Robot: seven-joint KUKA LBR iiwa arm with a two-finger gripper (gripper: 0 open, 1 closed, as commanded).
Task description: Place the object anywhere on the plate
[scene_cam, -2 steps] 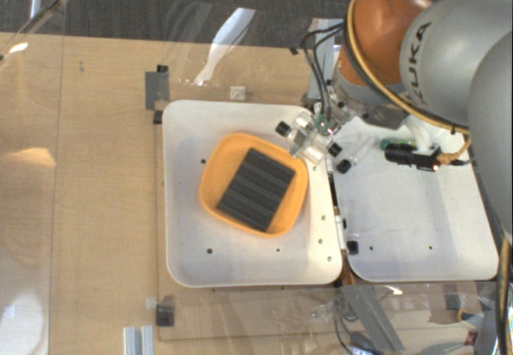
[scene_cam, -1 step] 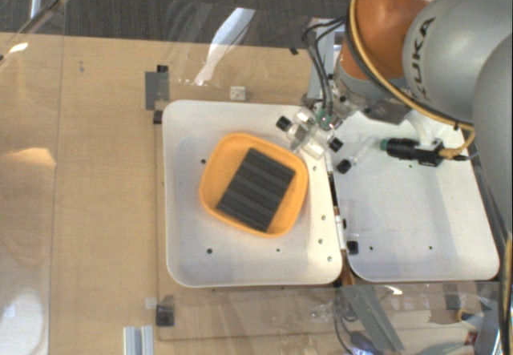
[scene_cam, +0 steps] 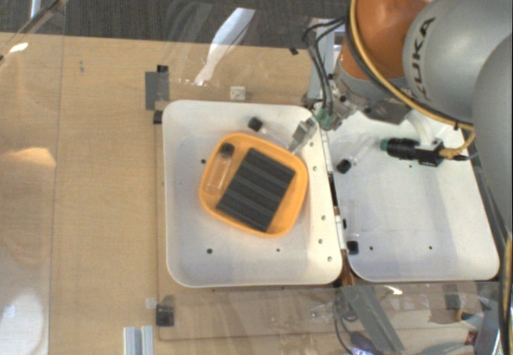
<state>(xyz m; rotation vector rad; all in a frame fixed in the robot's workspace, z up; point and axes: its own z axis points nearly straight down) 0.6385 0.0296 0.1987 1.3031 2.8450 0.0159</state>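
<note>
The black ridged block (scene_cam: 256, 189) lies flat in the middle of the orange plate (scene_cam: 210, 199), well inside the rim, and nothing grips it. If this block is the object meant, the placing looks done, and what is left is only for the arm to draw clear. A small clear bottle (scene_cam: 217, 170) with a dark cap also rests on the plate, along its left side just beside the block; the task sentence does not say which of the two it means, but both sit on the plate.

The plate stands in the left bin (scene_cam: 184, 253). The hand (scene_cam: 303, 135) hangs over that bin's upper right corner, just beside the plate's rim and apart from the block. I cannot tell whether it is released or clenched, as its tip is small and blurred here; nothing is seen in it.

A small black bit (scene_cam: 255, 123) lies in the left bin above the plate, and another (scene_cam: 345, 163) in the right bin (scene_cam: 417, 249); both are too small to name. The arm's bulk hides the right bin's upper part and some of the surface (scene_cam: 80, 185) behind.
</note>
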